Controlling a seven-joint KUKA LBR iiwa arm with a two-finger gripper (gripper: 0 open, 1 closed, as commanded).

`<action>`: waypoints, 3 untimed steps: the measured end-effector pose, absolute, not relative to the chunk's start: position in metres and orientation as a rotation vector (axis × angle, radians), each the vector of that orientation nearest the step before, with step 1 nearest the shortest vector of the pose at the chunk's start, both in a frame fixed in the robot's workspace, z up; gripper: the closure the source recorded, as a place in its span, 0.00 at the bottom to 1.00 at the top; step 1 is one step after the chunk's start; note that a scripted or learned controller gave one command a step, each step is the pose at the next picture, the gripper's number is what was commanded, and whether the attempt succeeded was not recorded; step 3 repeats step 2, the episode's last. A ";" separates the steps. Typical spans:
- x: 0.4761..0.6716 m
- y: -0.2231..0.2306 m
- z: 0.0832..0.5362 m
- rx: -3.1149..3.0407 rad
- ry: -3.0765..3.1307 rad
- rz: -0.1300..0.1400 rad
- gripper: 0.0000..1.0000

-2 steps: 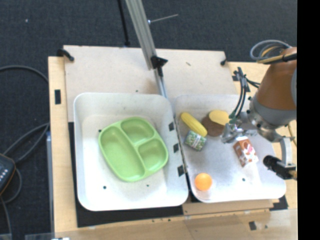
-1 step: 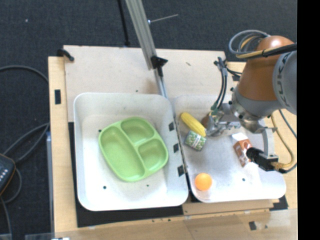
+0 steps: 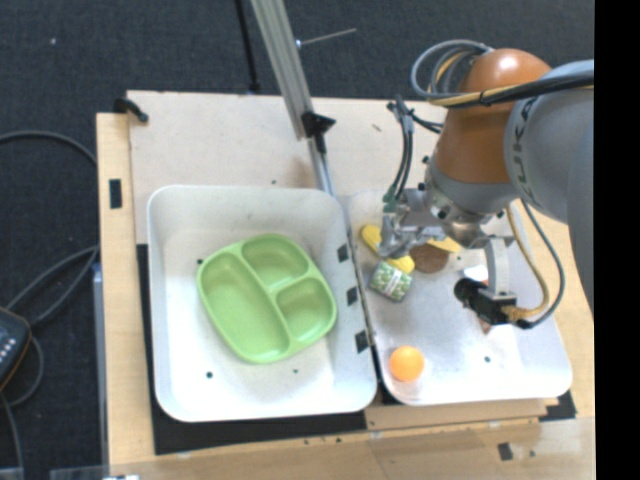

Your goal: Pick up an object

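The claw (image 3: 398, 236) hangs low in the right bin (image 3: 530, 368), and the can (image 3: 392, 280) lies just below and touching or nearly touching its tip, tilted, yellow cap toward the claw. A yellow piece (image 3: 371, 236) sits just left of it and a brown one (image 3: 430, 259) just right. The ball (image 3: 406, 363) lies well below. Whether the claw is wide or narrow cannot be told.

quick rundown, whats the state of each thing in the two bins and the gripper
green divided plate: flat in the left bin, compartments bare
orange ball: loose near the right bin's front edge
small green bottle with yellow cap: tipped over, just under the gripper
yellow item: partly hidden beside the gripper
brown item: partly hidden under the wrist
gripper: low over the right bin, grasp unclear
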State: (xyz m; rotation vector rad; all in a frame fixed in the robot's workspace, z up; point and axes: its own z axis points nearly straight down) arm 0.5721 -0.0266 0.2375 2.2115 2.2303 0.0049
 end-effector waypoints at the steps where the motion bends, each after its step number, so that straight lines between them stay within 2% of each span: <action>1: 0.585 0.024 0.228 2.214 2.229 0.002 1.00; 2: 0.594 0.067 0.227 2.214 2.228 0.002 1.00; 3: 0.594 0.067 0.227 2.214 2.228 0.002 1.00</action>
